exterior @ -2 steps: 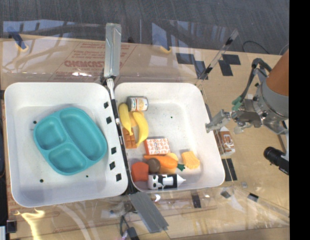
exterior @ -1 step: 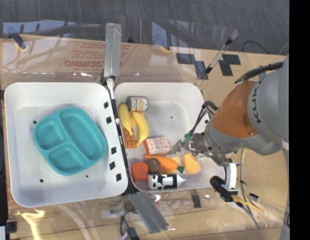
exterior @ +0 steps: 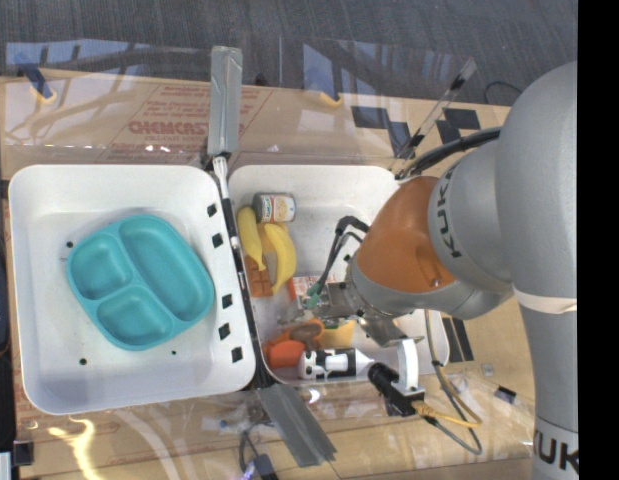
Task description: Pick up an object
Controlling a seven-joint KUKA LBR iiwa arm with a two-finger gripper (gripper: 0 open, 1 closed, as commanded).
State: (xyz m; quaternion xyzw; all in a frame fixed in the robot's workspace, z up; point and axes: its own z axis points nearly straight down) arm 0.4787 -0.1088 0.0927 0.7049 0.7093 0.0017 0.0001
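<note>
The right bin (exterior: 319,183) holds a pile of small objects. Two yellow bananas (exterior: 279,250) lie along its left wall, with a small jar (exterior: 278,207) just above them. Lower down sit an orange object (exterior: 285,352), a white and black piece (exterior: 329,363) and a small yellow item (exterior: 339,335). My gripper (exterior: 315,313) is low in this bin, just right of the bananas' lower ends and above the orange object. The arm's orange band (exterior: 399,248) and grey wrist hide most of it.
A teal divided plate (exterior: 139,280) lies in the left bin (exterior: 49,208). A divider with black clips (exterior: 227,268) separates the two bins. The arm's bulk covers the right bin's right half. Cables (exterior: 444,418) trail over the bench in front.
</note>
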